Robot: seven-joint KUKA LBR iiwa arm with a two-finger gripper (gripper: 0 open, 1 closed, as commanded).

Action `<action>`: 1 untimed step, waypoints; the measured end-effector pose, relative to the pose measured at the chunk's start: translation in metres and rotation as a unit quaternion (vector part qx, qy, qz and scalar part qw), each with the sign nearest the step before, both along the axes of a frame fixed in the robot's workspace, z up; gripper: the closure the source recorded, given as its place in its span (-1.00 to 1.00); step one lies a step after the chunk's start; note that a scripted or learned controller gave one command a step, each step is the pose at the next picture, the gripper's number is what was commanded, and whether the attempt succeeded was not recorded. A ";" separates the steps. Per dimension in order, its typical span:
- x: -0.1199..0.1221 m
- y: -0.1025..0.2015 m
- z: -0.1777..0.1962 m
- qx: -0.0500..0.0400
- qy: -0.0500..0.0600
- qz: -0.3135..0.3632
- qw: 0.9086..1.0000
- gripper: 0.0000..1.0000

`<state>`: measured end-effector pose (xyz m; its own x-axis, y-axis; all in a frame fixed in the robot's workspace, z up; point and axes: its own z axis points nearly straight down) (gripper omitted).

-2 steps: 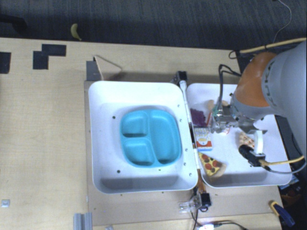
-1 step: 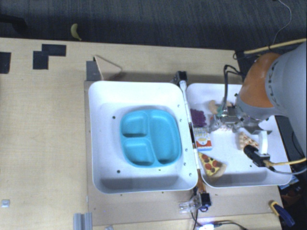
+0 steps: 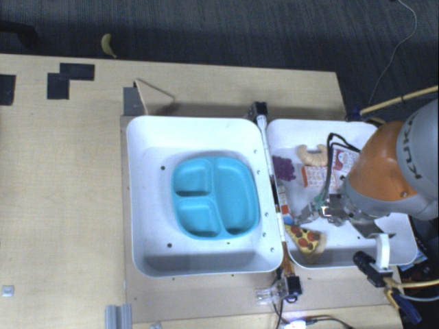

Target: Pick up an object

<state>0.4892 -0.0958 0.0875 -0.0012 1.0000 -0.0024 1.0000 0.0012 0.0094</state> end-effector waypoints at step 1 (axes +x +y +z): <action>0.002 0.000 0.011 0.000 -0.003 0.001 1.000 1.00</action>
<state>0.4916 -0.0953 0.0990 -0.0027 1.0000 -0.0024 0.9999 0.0027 0.0155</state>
